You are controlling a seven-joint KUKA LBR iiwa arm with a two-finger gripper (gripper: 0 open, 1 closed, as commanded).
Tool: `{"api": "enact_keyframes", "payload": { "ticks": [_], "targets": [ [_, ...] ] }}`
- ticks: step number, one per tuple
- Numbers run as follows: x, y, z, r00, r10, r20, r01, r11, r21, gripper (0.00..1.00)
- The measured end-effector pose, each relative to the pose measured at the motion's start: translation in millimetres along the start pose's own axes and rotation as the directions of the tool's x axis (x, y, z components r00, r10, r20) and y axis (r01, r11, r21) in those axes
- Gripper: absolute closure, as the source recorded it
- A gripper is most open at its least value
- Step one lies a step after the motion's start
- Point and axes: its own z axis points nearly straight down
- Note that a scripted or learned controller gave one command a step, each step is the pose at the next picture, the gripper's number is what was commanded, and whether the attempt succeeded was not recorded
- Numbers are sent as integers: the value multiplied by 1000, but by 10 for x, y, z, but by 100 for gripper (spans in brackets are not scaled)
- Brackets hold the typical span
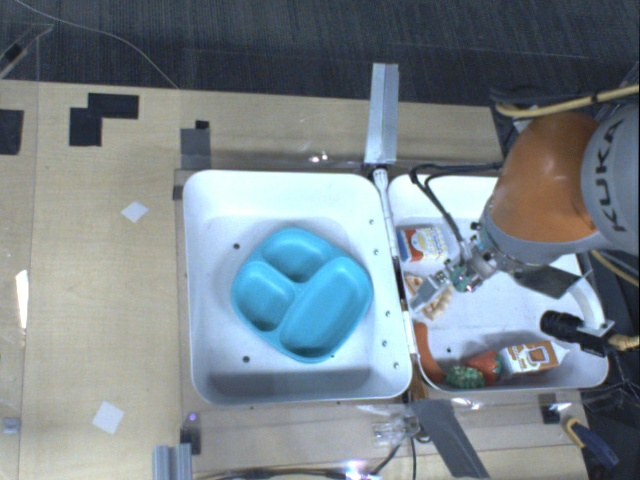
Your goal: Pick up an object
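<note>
Two white bins sit side by side on the surface, and the tool (pixel 447 280) is down in the right bin (pixel 470 190), near its left wall. Can't tell its grip state. A small snack packet (pixel 422 241) lies just beside the tool, on the far side. Left bin (pixel 215 268) holds a blue divided tray (pixel 302 293).

robotics lab test bench: pale wooden bench top (pixel 90 298) with black marker squares (pixel 100 116) upper left, two fixed white bins (pixel 200 268), metal brackets (pixel 382 113), loose cables (pixel 90 38), grey-and-orange arm (pixel 550 183) at right.
</note>
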Motion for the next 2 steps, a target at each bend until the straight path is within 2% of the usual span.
{"api": "enact_keyframes", "payload": {
  "ticks": [1,2],
  "targets": [
    [181,104,13,997,-78,0,78,997,0,0],
    [79,-250,19,999,-41,-1,41,999,2,0]
  ]
}}
